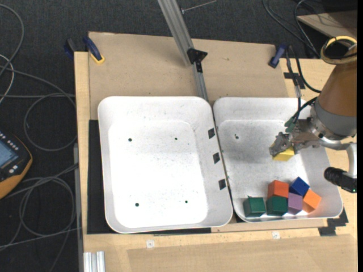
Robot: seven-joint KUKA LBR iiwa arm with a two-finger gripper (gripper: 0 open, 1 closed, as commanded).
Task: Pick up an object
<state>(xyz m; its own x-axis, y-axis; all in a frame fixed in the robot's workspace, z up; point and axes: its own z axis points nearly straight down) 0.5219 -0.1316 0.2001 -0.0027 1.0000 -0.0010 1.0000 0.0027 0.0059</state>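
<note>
Both white bins [153, 109] look like smooth moulded plastic with a faint sheen, their floors finely speckled dark. The bench [142, 67] beneath them is pale, matt wood. Behind the bins, a slanting pole [177, 21] reads as brushed grey metal. Around the bench, the floor [39, 38] is rough, dark carpet.

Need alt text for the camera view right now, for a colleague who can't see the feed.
The gripper hangs over the right bin at a yellow block. Orange, blue, purple and green blocks cluster in that bin's near corner. The left bin sits beside it.
</note>
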